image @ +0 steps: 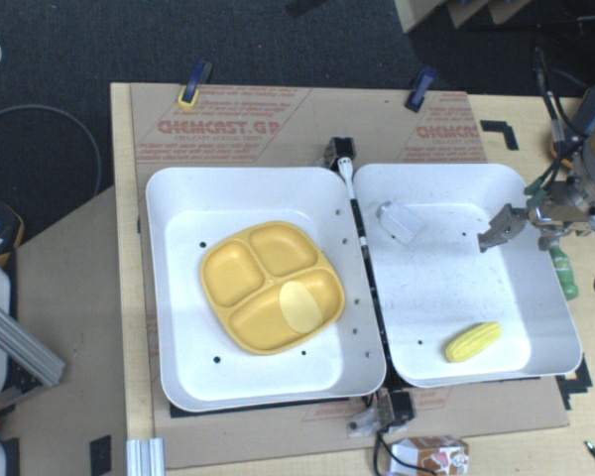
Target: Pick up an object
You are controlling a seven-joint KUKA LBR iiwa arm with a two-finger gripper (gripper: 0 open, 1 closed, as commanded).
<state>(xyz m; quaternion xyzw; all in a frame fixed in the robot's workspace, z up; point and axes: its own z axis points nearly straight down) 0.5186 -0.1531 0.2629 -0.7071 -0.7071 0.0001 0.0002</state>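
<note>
Two white bins sit side by side on the table (278, 117). A yellow divided plate (271, 286) lies in the left bin (178, 216). Inside the right bin (456, 191), a clear plastic piece (401, 222) rests near the far left corner and a yellow corn cob (473, 341) near the front. Over the right rim, the pincer (500, 230) hovers; open or closed, I cannot tell.

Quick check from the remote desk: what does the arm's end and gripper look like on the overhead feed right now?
At the right edge, the gripper shows a dark grey finger jutting over the right bin. Behind it sits a grey and metallic wrist block with dark cables looping up above it. A green part hangs just below the wrist.
</note>
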